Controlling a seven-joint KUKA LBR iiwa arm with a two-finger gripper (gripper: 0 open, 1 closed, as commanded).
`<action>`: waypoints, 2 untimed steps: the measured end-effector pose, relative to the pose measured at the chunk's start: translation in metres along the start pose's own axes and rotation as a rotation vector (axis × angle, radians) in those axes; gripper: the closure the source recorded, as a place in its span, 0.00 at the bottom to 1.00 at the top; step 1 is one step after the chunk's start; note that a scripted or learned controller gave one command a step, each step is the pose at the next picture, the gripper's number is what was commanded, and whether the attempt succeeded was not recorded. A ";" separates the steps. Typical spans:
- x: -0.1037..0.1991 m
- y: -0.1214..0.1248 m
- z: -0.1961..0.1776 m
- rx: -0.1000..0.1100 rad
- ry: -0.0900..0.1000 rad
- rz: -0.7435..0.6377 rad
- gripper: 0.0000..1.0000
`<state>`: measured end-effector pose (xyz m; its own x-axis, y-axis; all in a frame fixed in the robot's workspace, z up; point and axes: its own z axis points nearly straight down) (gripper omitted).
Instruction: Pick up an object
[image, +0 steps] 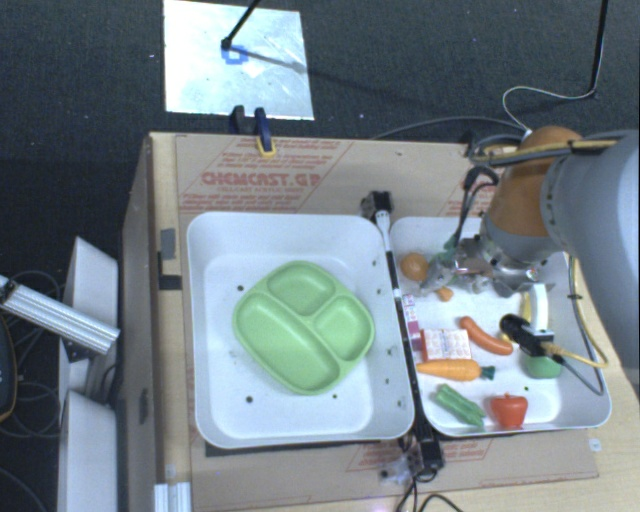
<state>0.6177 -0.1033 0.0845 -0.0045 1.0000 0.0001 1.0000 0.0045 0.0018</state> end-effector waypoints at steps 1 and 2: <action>0.000 0.001 -0.011 -0.002 -0.001 -0.003 1.00; 0.062 -0.022 -0.150 -0.002 0.000 0.000 1.00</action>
<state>0.5948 -0.0411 0.2347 -0.0050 1.0000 0.0003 1.0000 0.0050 0.0043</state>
